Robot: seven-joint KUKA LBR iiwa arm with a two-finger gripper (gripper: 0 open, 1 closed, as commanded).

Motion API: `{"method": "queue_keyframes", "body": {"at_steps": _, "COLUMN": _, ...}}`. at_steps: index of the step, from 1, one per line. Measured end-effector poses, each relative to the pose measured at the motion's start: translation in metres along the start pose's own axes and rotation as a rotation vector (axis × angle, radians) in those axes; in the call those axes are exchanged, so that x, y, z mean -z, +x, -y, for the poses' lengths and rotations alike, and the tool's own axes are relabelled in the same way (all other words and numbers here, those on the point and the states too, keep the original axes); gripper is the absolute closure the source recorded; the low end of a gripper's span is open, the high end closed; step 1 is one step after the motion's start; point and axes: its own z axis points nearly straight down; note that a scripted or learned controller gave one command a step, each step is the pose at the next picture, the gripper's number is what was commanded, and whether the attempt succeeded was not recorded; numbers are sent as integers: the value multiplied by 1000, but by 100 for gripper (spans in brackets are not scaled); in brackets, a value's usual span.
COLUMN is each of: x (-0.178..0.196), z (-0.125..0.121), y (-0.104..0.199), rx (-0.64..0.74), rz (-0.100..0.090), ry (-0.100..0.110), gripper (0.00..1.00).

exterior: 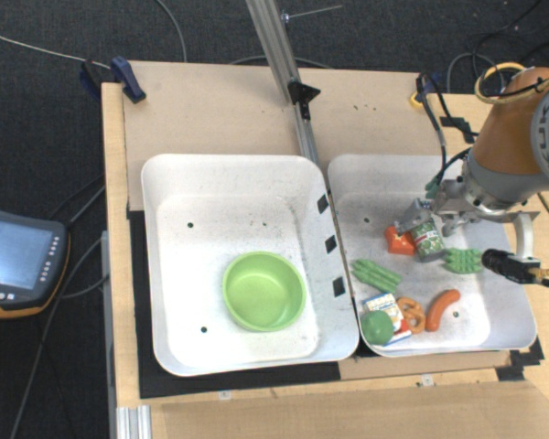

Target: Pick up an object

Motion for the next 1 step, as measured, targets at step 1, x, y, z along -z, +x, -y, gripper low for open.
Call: {"method": "queue_keyframes", "body": {"at_steps": 1, "x": 14, "z": -2, "y": -1, "rx": 0, "rz": 2, "ry": -7, "gripper": 100}}
